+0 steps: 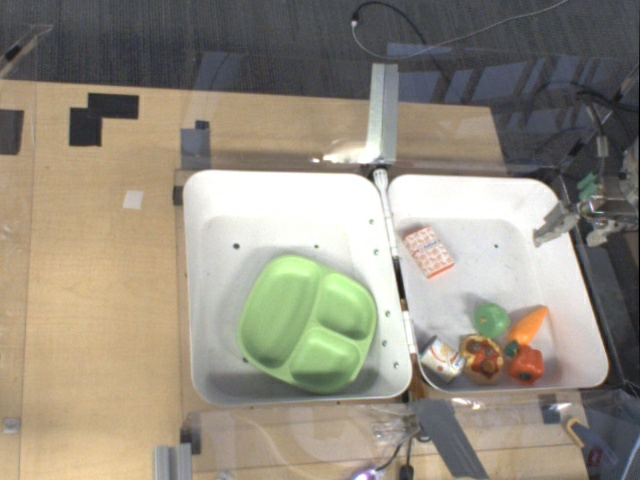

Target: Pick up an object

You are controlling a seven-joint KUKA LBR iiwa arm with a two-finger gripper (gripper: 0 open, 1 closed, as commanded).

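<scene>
In the camera view the gripper (560,223) is seen at the right bin's (500,193) right rim — whether its fingers are spread cannot be told. Nothing is held; approach is judged pending. A descent is needed toward the green ball (490,319), in that bin's near half.

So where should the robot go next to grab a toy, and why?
Probably leftward and down, toward the pink patterned block. The pincer hangs at the right bin's right edge, and that block lies apart from the crowded toys, so it looks easiest.
</scene>
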